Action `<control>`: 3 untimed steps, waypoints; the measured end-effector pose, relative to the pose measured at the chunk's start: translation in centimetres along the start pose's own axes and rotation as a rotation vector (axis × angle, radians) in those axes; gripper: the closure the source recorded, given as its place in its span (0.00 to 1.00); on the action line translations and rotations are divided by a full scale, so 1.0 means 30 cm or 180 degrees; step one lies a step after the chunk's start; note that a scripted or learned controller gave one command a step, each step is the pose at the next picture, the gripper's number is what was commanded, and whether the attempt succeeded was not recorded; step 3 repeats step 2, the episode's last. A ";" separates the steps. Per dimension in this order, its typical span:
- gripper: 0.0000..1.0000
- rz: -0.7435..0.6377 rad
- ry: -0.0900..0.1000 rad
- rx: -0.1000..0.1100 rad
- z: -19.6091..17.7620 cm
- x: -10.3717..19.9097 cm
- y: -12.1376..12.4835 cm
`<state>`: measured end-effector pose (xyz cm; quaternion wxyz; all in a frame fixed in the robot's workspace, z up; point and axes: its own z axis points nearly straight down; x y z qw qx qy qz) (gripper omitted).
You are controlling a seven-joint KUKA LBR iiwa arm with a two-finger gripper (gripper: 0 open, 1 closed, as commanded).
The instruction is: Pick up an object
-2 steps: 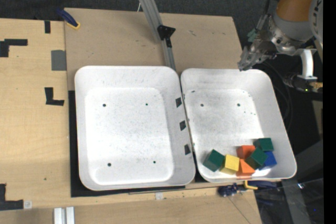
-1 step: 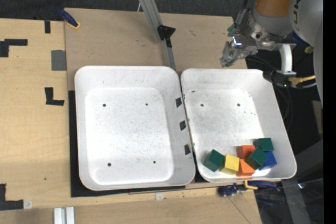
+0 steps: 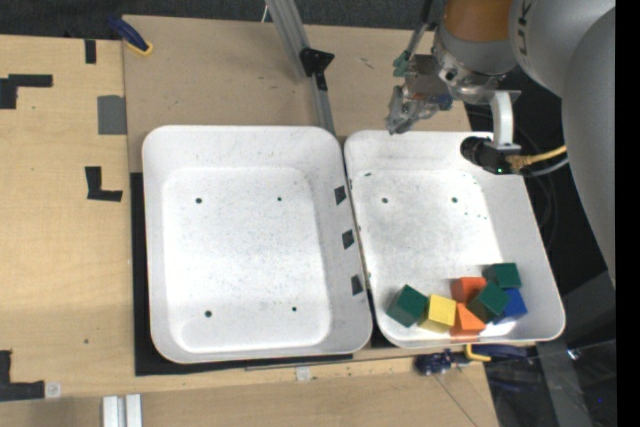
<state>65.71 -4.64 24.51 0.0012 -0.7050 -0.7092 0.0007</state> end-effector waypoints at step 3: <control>1.00 -0.0005 0.0002 -0.0007 -0.014 0.333 0.012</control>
